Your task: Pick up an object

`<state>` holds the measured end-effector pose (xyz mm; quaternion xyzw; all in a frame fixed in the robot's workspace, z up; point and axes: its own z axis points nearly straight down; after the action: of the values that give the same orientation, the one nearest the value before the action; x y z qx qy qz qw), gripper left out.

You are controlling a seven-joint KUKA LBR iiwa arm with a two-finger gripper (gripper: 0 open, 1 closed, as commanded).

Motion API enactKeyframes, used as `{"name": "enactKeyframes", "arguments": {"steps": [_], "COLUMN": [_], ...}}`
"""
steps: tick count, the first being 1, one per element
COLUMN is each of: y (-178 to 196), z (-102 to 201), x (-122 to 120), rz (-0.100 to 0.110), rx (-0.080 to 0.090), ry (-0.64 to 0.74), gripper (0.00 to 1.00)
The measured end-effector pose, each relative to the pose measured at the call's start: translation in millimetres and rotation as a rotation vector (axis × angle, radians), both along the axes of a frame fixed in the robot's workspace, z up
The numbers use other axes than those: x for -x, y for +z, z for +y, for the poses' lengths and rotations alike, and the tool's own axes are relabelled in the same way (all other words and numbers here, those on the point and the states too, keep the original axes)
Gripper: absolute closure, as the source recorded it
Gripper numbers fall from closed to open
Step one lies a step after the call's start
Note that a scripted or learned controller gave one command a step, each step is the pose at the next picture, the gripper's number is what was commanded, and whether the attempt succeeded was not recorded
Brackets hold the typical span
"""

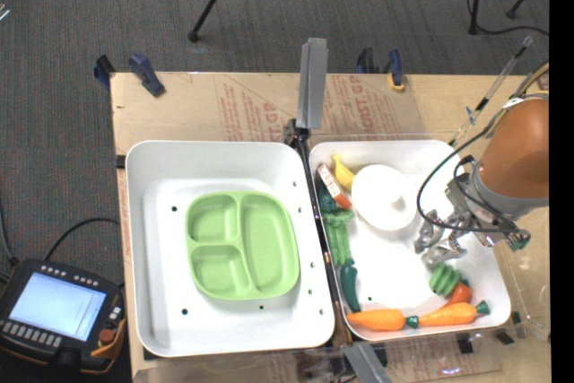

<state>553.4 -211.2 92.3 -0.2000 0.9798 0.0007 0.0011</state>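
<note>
My gripper [440, 244] hangs low over the right side of the right bin [408, 148], open, with nothing between its fingers. Just below it lies a green ridged toy vegetable [443, 279], touching a small red piece [460, 291]. Left of the gripper sits a white round bowl [384, 195]. A yellow banana [342, 170] lies at the bin's back left. Two orange carrots [381, 318] [451, 314] lie along the front wall. Dark green vegetables [339, 238] line the left wall.
The left bin [148, 193] holds a light green divided plate [242, 245]. A grey post [312, 85] stands behind the seam between the bins. A teach pendant [58, 309] lies on the floor at the lower left. Tripod legs stand behind the bench.
</note>
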Motion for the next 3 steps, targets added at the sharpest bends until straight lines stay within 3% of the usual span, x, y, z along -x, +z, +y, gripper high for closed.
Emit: {"name": "enactKeyframes", "arguments": {"steps": [1,2,3], "y": [0,1,8], "z": [0,30,33], "x": [0,62,63], "rz": [0.0,-0.019,-0.013], "rx": [0.0,0.003,0.0], "ry": [0.0,-0.017,-0.008], "gripper": [0.0,0.0,1.0]}}
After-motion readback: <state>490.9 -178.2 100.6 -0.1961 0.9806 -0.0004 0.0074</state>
